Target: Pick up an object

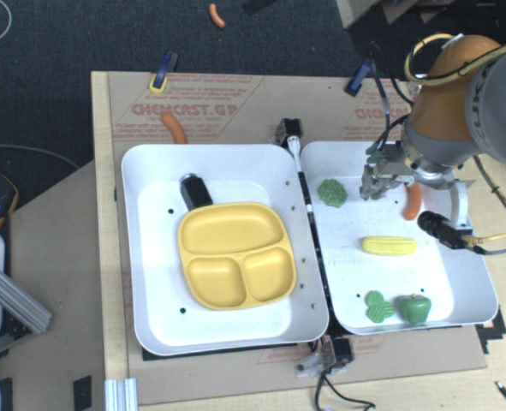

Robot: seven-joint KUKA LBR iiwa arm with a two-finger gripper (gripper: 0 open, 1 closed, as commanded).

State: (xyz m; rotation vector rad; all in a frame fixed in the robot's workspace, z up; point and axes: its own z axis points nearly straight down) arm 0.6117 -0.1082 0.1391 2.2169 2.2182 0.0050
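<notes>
- Arm [458,101]: grey with an orange band, reaching in from the right and standing over the upper part of the right bin [342,157].
- Gripper [381,182]: hanging low over the right bin's upper half, just right of the green broccoli piece [331,193]. Nothing is visible between its tips. Whether the claw is wide or narrow I cannot tell from this angle.
- Orange sausage [413,201]: lying in the right bin just beside the gripper on its right, partly covered by the wrist hardware. Contact cannot be confirmed.
- Corn cob [389,246]: yellow, lying flat across the middle of the right bin, below the gripper and apart from it.
- Green pepper [415,308] and a second small green vegetable [377,306]: side by side near the right bin's lower edge, well apart from the gripper.
- Left bin [141,229]: bears a yellow divided plate [235,253], three compartments, lying flat near the centre.
- Black object [194,191]: in the left bin, touching or just behind the plate's upper left rim.
- Outside the bins: one orange sausage-shaped piece [175,128] on the bench above the left bin, another [217,14] on the dark floor beyond the bench.
- Two blue clamps [162,73] on the bench's far edge.
</notes>
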